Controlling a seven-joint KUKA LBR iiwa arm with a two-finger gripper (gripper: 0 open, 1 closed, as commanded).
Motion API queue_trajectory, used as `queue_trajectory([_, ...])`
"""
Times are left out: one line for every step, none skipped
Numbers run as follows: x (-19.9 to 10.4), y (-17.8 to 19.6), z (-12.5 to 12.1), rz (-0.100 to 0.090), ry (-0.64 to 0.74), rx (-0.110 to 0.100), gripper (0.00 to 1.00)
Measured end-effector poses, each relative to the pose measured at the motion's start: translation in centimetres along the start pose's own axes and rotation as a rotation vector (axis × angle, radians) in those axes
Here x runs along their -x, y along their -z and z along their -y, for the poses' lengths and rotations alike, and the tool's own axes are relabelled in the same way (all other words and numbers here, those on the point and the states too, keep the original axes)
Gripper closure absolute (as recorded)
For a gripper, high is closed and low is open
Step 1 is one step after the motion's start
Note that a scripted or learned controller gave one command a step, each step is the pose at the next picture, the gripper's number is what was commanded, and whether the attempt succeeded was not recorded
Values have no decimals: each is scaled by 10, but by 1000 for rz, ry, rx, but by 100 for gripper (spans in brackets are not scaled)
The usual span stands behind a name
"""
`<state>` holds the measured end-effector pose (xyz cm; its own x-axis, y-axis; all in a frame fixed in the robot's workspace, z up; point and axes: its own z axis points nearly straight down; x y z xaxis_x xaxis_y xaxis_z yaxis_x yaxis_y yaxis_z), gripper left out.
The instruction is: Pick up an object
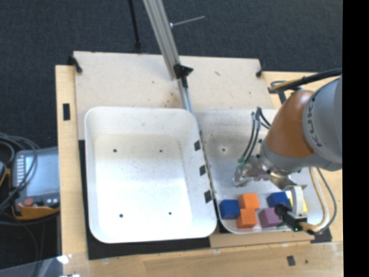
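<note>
Camera view: two shallow white bins are seen side by side on a pale tabletop (66, 154). The right bin (222, 134) is taken as the landmark. The left bin (144, 172) lies just beside it on its left, the two rims touching.

Along the near edge of the right bin a cluster of blocks is gathered: a blue block (229, 208), an orange block (249, 210) touching it on its right, a purple block (269, 217) just right of the orange one, and a second blue block (278, 199) behind the purple one.

The grey arm (323, 128) with its orange band (291, 128) is reached over the right bin from the right. The hand (245, 175) is hung above the bin floor, just behind the blocks. Whether the hand is apart or together cannot be told; nothing is seen between its parts.

A slanted metal rail (161, 30) is set beyond the far edge of the right bin.
</note>
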<state>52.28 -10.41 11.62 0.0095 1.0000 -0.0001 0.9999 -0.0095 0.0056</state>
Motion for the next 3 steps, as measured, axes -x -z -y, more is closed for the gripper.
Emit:
queue_trajectory([-3,62,-7,1,13,3,100])
queue_trajectory([-2,91,-9,0,14,0,100])
queue_trajectory([-56,90,-32,-2,18,-4,100])
